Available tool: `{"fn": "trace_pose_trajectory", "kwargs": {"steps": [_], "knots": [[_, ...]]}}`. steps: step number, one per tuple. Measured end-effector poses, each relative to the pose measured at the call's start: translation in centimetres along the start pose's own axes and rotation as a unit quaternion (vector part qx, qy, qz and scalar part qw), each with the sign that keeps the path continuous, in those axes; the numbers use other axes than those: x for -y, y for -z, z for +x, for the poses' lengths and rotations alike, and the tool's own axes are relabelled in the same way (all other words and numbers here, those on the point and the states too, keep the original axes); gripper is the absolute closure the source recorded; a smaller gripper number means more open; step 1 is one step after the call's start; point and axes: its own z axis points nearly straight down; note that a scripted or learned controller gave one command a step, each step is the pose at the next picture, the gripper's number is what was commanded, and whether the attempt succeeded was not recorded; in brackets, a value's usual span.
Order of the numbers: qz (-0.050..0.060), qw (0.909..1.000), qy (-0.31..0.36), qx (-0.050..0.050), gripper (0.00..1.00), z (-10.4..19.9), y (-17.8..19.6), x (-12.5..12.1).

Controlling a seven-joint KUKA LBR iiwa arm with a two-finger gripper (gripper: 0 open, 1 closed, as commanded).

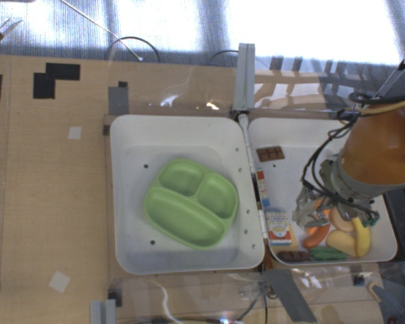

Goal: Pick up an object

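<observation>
Camera view: a fixed look down, at a slant, on a pale wooden bench with two shallow white bins side by side.
Arm: a grey arm with an orange band [381, 150] reaches in from the right and hangs over the right bin.
Gripper: the grey two-finger gripper [309, 210] sits low in the right bin [283, 137], beside a cluster of toy food; whether it is wide, narrow or holding anything cannot be told, since the wrist and cables cover it.
Nearest thing: a small orange-red toy piece [316, 235] lies just below and slightly right of the gripper, close enough that it may be touching; contact is not clear.
Other candidates: a yellow plastic banana [362, 237] lies to the lower right, long axis running roughly up and down the frame; a dark green pod-shaped toy [329, 254] lies below, long axis left to right.
Rest of right bin: a small blue, white and orange carton [279, 226] to the gripper's left, and a brown chocolate-bar piece [270, 154] near the top, well apart.
Left bin: the left bin [131, 181] holds a light green plastic divided plate [191, 201] with three compartments, nothing in them.
Judgement: the coming grasp most likely turns on the short gap down and right to the orange-red piece.
</observation>
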Motion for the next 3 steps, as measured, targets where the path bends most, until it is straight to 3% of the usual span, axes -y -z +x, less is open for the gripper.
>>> {"fn": "trace_pose_trajectory", "kwargs": {"steps": [1, 2, 3], "knots": [[0.002, 0.9995, -0.031, 0.006, 1.00, -5.5, 10.4, 1.0], [-0.003, 0.9956, 0.093, -0.002, 1.00, -4.4, -5.2, 2.8], [0.001, 0.9868, 0.162, 0.004, 1.00, -4.3, -5.9, 3.9]]}}
